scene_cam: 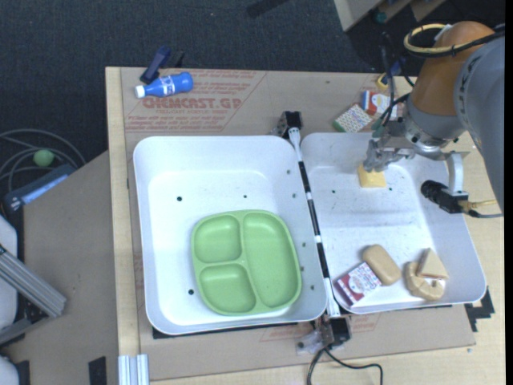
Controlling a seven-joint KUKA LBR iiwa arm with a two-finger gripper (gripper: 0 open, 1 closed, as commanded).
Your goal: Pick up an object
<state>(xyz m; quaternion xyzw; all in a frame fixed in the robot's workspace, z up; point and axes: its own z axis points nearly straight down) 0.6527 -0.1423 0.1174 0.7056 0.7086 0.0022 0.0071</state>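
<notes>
At the upper right of the frame, we are reaching our arm point(449, 70) down, gripper point(375, 164) touching the yellow block point(373, 179); grip state unclear.

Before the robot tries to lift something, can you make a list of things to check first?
1. Gripper is over the right bin: ok.
2. It is right above the yellow block: ok.
3. Block sits apart from the other things in that bin: ok.
4. Jaws around the block: cannot tell, the wrist hides them.
5. Bread roll, red packet and tan pastry lie at the near end, out of the way: ok.
6. Green tray stays in the left bin: ok.
</notes>
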